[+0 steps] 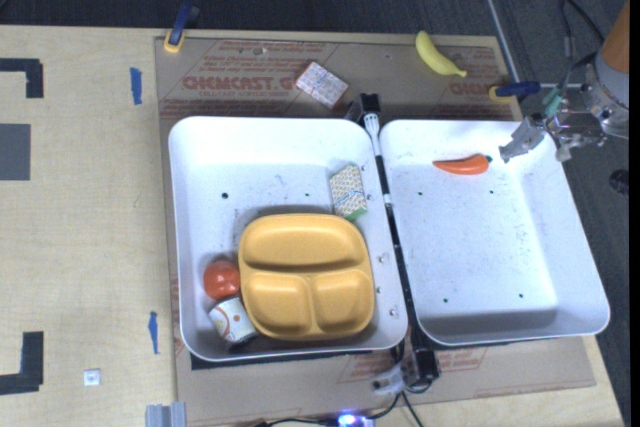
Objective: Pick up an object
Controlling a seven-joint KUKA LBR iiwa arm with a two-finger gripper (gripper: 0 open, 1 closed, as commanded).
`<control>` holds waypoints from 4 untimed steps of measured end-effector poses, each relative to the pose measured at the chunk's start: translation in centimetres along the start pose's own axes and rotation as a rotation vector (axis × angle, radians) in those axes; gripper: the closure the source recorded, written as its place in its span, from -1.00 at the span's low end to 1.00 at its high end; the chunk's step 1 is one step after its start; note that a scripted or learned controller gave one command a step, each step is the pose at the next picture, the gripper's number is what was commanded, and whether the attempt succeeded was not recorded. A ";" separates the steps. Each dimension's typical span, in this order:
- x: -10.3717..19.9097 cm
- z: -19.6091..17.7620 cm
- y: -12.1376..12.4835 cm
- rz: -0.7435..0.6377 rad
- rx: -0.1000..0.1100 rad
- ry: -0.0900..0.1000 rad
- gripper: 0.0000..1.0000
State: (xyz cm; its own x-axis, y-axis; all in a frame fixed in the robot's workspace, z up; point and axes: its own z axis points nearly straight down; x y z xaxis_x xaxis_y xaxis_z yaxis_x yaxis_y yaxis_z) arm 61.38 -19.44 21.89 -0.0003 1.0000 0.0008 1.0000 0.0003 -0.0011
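Looks like the pick hasn't landed yet. Gripper hanging over the far right corner of the right bin, just beside the orange chili pepper but apart from it, nothing pinched between the fingers. Can't tell whether the claw is spread or pressed together, too small and cluttered with cable bits at that end.

Pepper lying flat near the back wall of the right bin, tip pointing left, stem end toward the gripper. Likely the target, being closest.

Over in the left bin: a yellow divided plate taking most of the floor, a red tomato-ish ball and a small white-and-orange can tucked against the plate's left side, a patterned packet near the divider. Outside on the cardboard, a banana and a little wrapped packet.

Stuff that could go sideways, just guessing:
- Pepper sitting close to the back wall and corner, so could clip the bin rim on descent.
- Low, rounded, slick-looking shape, so might squirt out sideways on the squeeze.
- Coming down off-centre near the stem end, so could just nudge it along the floor rather than catch it.
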 end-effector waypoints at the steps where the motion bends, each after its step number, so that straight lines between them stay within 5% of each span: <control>1: 0.6 12.1 5.2 -0.001 -0.008 -0.001 -1.00; 2: 0.6 10.8 5.4 -0.004 -0.014 -0.003 1.00; 3: 3.4 6.5 5.4 -0.002 -0.005 -0.002 1.00; 4: 10.4 2.0 5.4 -0.001 -0.005 -0.001 1.00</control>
State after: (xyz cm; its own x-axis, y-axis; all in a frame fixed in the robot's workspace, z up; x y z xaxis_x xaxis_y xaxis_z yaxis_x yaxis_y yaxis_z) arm 66.74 -9.05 19.90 -0.0013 1.0000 -0.0004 1.0000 0.0013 0.0041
